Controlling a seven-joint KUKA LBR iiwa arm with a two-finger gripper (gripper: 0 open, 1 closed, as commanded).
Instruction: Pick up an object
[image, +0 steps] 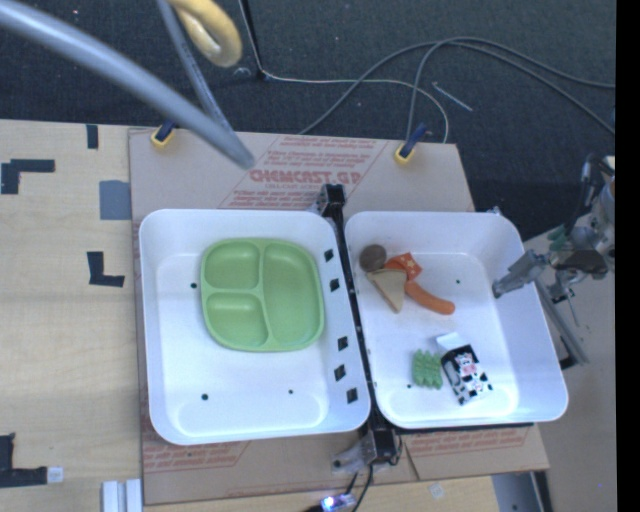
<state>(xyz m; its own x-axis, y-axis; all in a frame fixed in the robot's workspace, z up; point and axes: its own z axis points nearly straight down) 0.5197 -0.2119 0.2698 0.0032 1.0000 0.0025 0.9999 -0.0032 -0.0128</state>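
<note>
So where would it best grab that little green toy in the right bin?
Probably across the green toy's narrow width, coming straight down. It lies flat and apart from the cow-patterned toy beside it, so the jaws could likely straddle its long sides.

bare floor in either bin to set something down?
Left white bin: free strip along the near wall, below the green three-compartment plastic plate. Right white bin: bare right half, between the orange curved piece and the far-right wall near the tool. Crowded: the small round brown object, tan wedge, green ridged block and black-and-white spotted toy.
</note>
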